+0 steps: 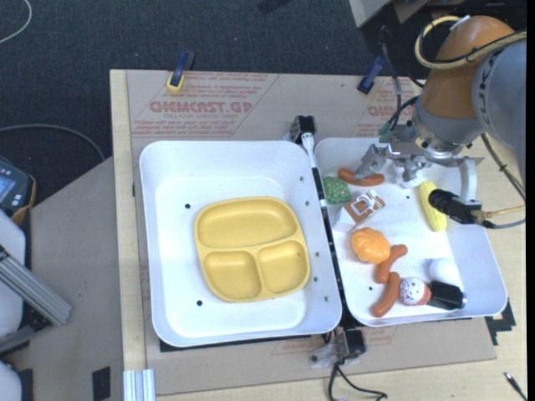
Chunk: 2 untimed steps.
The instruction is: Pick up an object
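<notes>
Sausage (361, 177) sits just left of claw (393, 159), nothing gripped yet, can't tell if it's apart/together, pick w/ lift left.

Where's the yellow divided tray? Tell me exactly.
The yellow divided tray lies in the middle of the left bin, left of the divider from the toy-filled right bin.

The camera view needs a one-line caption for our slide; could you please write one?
KUKA arm's gripper hovers over the right bin of toy food, near a small sausage; left bin holds a yellow divided tray.
</notes>
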Motion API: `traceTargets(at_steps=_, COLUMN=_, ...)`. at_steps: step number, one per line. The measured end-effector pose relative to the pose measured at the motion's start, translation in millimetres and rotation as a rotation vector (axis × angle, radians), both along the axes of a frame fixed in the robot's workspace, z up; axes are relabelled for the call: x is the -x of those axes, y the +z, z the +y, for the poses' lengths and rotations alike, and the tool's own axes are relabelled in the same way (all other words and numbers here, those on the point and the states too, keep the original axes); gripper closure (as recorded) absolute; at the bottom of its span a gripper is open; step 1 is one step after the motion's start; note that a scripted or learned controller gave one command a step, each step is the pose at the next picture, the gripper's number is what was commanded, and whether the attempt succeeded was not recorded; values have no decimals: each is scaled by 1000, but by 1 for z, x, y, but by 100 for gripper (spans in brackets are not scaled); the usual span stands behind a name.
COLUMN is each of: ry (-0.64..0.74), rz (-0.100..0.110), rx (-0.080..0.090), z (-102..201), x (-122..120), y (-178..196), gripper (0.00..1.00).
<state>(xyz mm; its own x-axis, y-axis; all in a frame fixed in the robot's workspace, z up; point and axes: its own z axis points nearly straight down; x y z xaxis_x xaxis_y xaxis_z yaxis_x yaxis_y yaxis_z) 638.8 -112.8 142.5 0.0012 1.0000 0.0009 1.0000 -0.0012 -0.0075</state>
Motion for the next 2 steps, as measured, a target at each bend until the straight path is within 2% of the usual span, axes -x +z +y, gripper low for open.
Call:
traceTargets(at_steps=1, ry=0, rz=-7, rx=3, z=-1, x=0, y=-51, gripper=0)
traceTargets(at_steps=2, ry=-1, rz=-11, rx=2, z=-1, x=-1, y=-39, gripper=100)
